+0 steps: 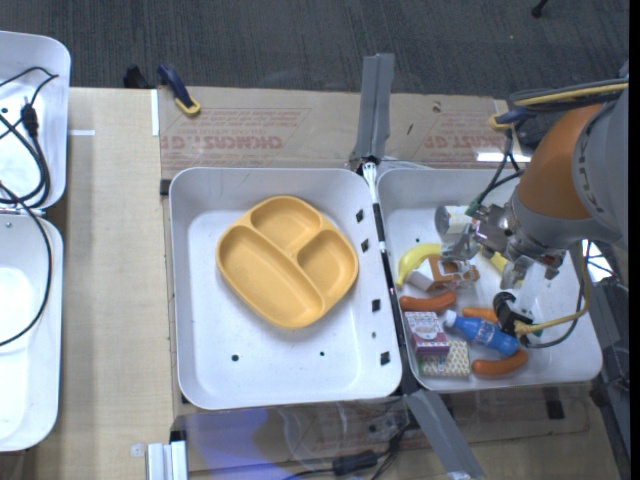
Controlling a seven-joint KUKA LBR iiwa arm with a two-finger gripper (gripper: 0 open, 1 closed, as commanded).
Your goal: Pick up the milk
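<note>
The milk [427, 331] is a small white carton with a pink label. It lies near the front left of the right bin [560, 368], beside a cracker [455, 360]. My gripper [463, 240] hangs low over the middle of that bin, above and to the right of a banana [417, 260]. It is well behind the milk and apart from it. A pale object [453, 215] and a brown item [456, 266] sit right by the gripper's tip.
A blue bottle [486, 334], several orange sausages [428, 302] and a yellow piece [497, 263] crowd the right bin. The left bin [200, 368] holds a yellow divided plate [288, 260]. A grey divider post [375, 108] stands between the bins.
</note>
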